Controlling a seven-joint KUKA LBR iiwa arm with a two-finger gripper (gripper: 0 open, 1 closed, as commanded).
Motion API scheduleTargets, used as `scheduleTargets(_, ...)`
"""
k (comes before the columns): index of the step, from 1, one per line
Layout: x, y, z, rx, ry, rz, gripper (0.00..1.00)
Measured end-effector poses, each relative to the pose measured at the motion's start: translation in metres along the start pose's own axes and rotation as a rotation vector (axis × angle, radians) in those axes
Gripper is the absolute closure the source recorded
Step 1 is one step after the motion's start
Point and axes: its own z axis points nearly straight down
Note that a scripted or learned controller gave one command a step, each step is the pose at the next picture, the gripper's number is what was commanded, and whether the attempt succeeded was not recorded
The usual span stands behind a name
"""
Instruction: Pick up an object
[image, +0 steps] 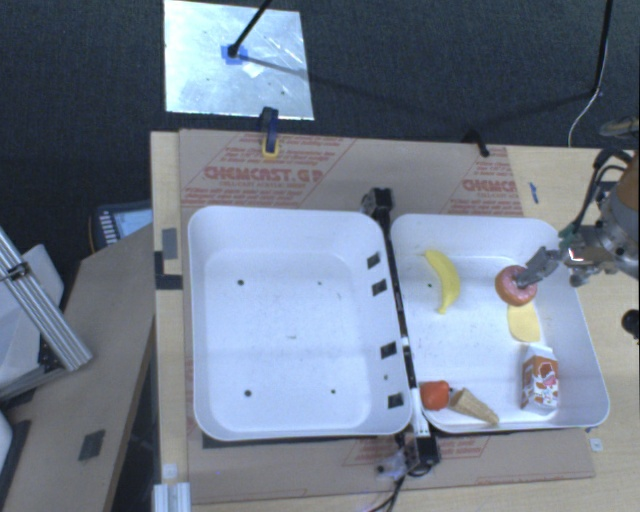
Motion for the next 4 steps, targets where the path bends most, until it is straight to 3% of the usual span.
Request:
scheduleTargets(1,0.076,-0.020,0.124,-0.005,0.001,0.000,0.00)
scheduleTargets(2,0.049,0.006,0.132,-0.004,0.002,0.003,0.00)
scheduleTargets(3,0.081,0.081,0.133,-0.010,0.000,-0.006,0.00)
scheduleTargets(4,0.018,0.080,0.130,-0.004,-0.003,0.006,0.00)
